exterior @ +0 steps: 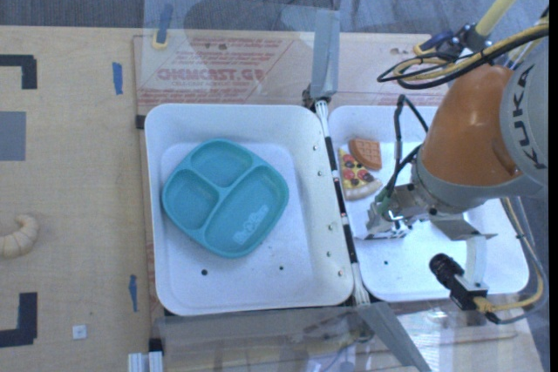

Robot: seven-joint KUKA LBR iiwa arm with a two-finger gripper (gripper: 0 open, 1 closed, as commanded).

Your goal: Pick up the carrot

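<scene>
The grey arm with its orange band point(475, 131) reaches over the right white bin point(510, 270), and its tool point(390, 218) hangs low near that bin's left wall, though whether it is open or closed cannot be told from this angle. Just beyond the tool, toward the bin's far left corner, lie a toy pizza slice point(357, 177) and a waffle-like piece point(366, 153) touching it; no carrot can be made out. The left white bin point(305, 274) holds a teal divided plate point(225, 198), and a pale croissant-like toy point(17, 236) lies at the desk's left edge.
</scene>
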